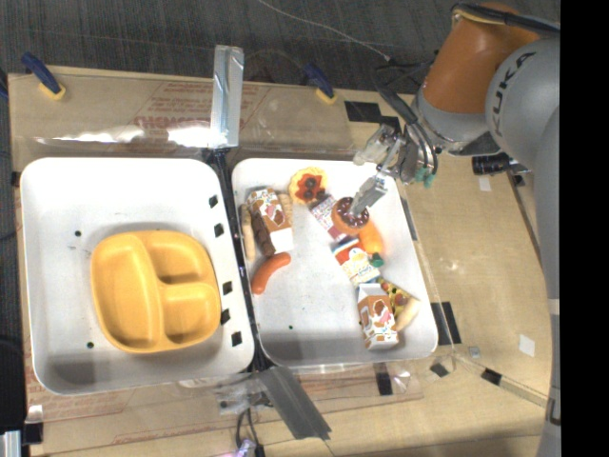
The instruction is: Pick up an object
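My gripper [373, 170] hangs over the back right corner of the right bin [314, 336], reaching in from the right. Its two fingers stand apart, one finger [376, 147] near the bin's back rim and the other above a chocolate doughnut [350, 220]; nothing sits between them. Toy food lies in this bin: a round tart [308, 186], a brown snack carton [269, 211], a red sausage [269, 271], an orange piece [373, 240], a small striped carton [359, 264], another carton [378, 319] and a pizza slice [402, 300].
The left bin [57, 198] holds a yellow divided tray [152, 288]. A grey taped divider [228, 89] stands behind the seam between the bins. Blue clips [43, 74] hold the cardboard backing. Bare bin floor shows around the sausage.
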`<action>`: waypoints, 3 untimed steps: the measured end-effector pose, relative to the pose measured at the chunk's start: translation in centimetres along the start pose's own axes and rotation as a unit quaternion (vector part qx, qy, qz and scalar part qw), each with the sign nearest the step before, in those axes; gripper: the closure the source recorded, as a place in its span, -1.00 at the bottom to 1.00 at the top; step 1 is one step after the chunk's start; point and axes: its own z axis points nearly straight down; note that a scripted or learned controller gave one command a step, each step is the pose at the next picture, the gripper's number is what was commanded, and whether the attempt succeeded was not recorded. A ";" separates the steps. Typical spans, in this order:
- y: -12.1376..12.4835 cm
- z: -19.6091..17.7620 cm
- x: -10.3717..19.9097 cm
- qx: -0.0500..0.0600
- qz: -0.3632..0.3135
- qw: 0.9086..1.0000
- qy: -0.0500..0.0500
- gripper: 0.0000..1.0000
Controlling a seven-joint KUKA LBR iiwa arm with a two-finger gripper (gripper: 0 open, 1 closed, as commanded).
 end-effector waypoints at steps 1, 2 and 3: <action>-0.1 10.6 0.2 0.000 0.070 0.998 -0.003 -1.00; 2.3 11.0 1.5 0.001 0.152 0.988 0.001 -1.00; 3.3 10.7 2.8 0.004 0.137 0.991 -0.006 -1.00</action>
